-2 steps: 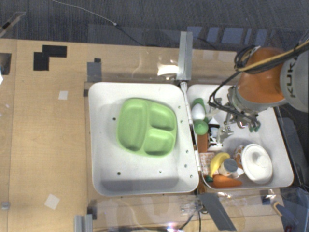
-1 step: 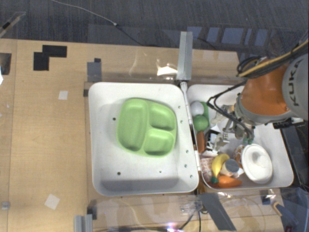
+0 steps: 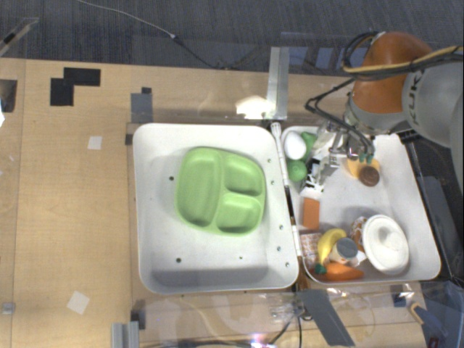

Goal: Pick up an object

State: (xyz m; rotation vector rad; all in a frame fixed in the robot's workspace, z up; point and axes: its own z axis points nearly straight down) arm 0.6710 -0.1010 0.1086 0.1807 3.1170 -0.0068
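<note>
**End effector low over the right bin's clutter**

You'll find the pickable objects in the right bin (image 3: pixel 420 216): a white ball (image 3: pixel 294 146) and green ball (image 3: pixel 296 170) at its far left corner, an orange block (image 3: pixel 310 212) below them, then a banana (image 3: pixel 328 242), carrot (image 3: pixel 342 271) and white cup (image 3: pixel 384 242) along the near edge. The end effector (image 3: pixel 325 167) sits just beside the green ball; you cannot tell its state. The left bin (image 3: pixel 156 267) holds a green divided plate (image 3: pixel 220 189). Both bins rest on the bench (image 3: pixel 65 216).
</note>
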